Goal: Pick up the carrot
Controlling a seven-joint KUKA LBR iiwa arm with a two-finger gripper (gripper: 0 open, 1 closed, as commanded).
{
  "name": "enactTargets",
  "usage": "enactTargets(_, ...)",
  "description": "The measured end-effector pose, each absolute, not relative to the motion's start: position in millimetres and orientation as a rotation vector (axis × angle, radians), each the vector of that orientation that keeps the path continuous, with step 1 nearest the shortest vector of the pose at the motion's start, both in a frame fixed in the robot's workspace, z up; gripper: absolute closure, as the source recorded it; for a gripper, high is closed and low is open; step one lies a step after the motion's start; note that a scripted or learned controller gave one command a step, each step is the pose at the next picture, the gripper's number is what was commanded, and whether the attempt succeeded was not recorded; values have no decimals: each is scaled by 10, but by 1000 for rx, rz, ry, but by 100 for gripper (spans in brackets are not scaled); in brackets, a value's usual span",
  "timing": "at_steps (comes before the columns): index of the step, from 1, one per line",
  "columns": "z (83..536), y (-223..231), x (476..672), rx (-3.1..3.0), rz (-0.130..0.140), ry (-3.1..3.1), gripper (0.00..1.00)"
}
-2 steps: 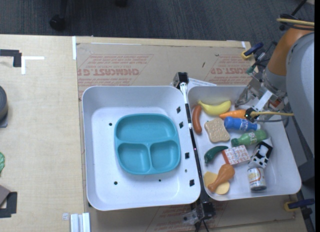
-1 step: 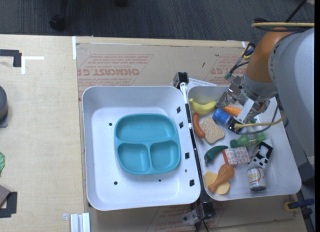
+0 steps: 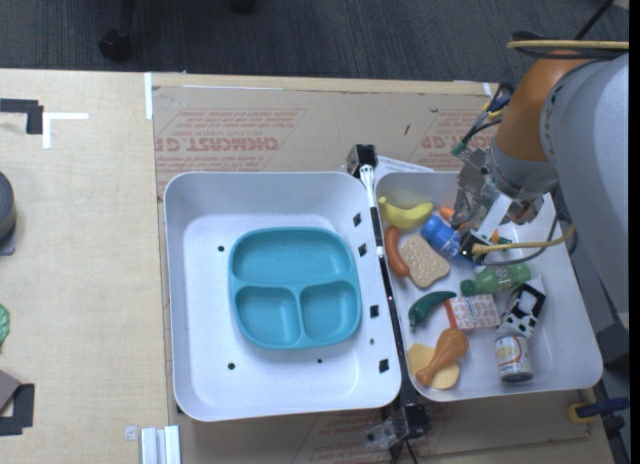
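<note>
The carrot (image 3: 397,252), a short orange-red stick, lies along the left wall of the right bin (image 3: 580,337), touching a bread slice (image 3: 428,264). My gripper (image 3: 468,224) hangs low over the upper middle of that bin. It is right of the carrot, just above a blue item (image 3: 440,235) and beside a yellow banana (image 3: 405,212). A small orange patch shows at the gripper's left edge, and I cannot tell what it belongs to. Nothing is visibly held.
The right bin is crowded with a green pepper (image 3: 430,305), green bottle (image 3: 497,278), red-and-white packet (image 3: 473,312), black-and-white carton (image 3: 523,310), can (image 3: 512,357) and orange drumstick (image 3: 440,357). A teal divided plate (image 3: 295,287) lies in the left bin (image 3: 190,252).
</note>
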State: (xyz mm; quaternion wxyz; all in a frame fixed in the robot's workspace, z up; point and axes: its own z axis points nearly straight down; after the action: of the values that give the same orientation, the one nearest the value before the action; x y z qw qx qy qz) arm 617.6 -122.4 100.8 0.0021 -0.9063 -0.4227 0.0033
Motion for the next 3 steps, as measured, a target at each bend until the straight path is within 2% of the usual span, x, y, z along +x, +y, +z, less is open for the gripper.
enactTargets(1, 908, -989, 5225, -2875, 6, -1257, 100)
enactTargets(2, 913, -987, 5232, -2875, 3, -1258, 0)
enactTargets(3, 911, -1248, 5682, -2937, 7, -1113, 0)
